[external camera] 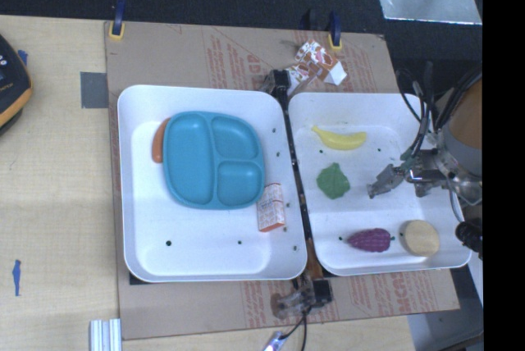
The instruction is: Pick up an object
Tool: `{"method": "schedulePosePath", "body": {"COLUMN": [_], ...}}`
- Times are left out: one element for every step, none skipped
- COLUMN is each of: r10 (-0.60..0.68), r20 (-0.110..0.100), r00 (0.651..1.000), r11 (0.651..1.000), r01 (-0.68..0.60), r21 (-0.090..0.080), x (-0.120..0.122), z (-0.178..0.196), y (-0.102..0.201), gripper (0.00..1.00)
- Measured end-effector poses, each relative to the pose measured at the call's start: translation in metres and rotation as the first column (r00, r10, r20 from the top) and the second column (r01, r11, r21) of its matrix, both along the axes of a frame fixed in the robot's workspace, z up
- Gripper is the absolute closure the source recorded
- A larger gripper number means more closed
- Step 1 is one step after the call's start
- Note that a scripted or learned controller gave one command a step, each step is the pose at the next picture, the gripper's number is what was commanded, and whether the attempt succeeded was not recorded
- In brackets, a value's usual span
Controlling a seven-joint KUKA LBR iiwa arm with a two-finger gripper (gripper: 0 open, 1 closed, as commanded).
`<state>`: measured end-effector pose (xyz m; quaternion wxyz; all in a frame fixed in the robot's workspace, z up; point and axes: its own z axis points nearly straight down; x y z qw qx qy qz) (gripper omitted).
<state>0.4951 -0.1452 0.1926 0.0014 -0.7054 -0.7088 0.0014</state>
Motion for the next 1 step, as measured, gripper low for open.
{"method": "schedulePosePath", "body": {"r10": [0.002], "r20": [0.0], "r00": [1.0], "r11": [1.0], "r01": [-0.002], "r21": [-0.001], "x": [0.0624], "z": [-0.0742], "y": [0.0441], "gripper": [0.0]}}
